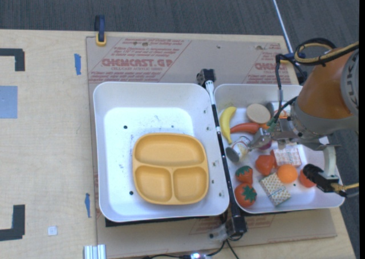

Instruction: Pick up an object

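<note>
Over the right bin (pixel 239 93), the gripper (pixel 266 138) is hanging low among the toy food; whether it is spread or closed I cannot tell; a red tomato (pixel 265 164) is lying just below it, toward the camera.

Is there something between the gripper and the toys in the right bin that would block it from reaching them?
Nothing visible blocks it. The gripper is already low inside the right bin, among the toys: the red pepper and the tomato lie directly beside it.
</note>
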